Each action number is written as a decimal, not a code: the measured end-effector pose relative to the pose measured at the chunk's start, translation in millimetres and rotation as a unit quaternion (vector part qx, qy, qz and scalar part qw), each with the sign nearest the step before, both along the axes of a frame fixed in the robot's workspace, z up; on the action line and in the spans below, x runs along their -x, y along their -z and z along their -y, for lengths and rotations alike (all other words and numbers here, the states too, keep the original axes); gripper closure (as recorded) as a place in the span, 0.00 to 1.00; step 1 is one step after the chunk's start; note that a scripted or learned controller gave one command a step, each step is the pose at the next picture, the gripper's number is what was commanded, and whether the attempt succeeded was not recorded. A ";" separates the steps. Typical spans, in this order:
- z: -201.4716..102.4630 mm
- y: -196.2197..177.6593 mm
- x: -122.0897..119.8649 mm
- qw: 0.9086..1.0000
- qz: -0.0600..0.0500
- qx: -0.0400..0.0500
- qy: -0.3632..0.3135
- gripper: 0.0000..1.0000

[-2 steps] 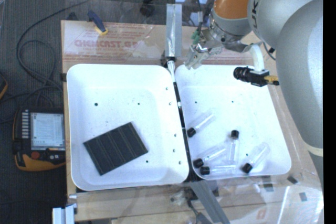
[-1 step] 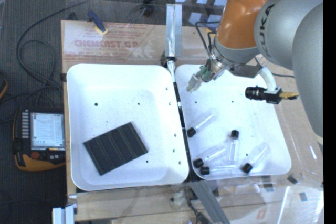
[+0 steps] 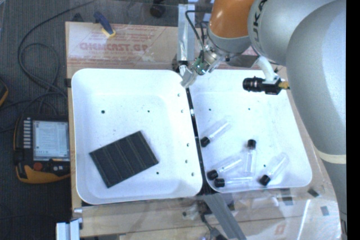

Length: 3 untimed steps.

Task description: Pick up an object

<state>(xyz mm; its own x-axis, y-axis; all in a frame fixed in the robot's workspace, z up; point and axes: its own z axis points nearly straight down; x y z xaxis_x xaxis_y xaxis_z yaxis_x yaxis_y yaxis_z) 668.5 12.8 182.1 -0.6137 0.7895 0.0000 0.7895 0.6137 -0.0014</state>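
Grey carpet surrounds your bench. Your arm [image 3: 292, 36] leans in from the right, gripper [image 3: 188, 73] over the far rim between both bins; I cannot tell its state. Left bin [image 3: 112, 93]: dark ridged panel [image 3: 124, 158]. Right bin [image 3: 247, 115]: capped clear tubes [image 3: 236, 168] lying loose.

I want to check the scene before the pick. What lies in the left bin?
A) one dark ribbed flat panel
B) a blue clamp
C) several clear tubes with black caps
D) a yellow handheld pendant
A: the dark ribbed flat panel lies alone on the floor of the left bin, while the clear tubes with black caps lie in the right bin.
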 end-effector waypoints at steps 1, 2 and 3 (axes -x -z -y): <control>37.9 -54.2 8.9 0.991 0.001 0.001 0.132 1.00; -11.0 0.4 2.2 0.994 -0.001 0.000 0.106 1.00; -13.3 -69.6 -0.3 0.993 0.000 0.000 0.120 1.00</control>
